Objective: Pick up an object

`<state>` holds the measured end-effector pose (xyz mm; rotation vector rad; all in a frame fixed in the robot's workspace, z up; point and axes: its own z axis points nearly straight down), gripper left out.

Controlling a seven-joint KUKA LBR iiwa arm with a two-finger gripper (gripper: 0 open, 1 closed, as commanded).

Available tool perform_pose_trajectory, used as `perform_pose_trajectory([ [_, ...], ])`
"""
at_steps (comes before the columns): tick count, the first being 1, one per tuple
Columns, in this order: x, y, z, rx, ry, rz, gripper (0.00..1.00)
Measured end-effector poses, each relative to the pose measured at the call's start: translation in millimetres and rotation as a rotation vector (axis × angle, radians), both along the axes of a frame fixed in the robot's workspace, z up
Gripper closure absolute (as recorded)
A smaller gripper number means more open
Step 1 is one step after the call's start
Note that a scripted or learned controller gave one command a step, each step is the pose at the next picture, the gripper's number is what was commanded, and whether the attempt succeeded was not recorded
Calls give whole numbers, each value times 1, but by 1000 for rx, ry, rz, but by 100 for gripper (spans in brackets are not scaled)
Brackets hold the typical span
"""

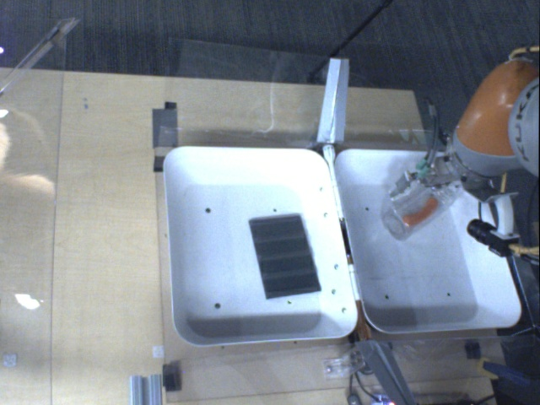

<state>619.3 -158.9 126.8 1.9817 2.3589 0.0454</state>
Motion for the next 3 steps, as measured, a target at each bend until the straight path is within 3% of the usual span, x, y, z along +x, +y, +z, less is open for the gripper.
perform_pose_trajectory([
  [3, -4, -1, -1, -5, -6, 35, 0],
])
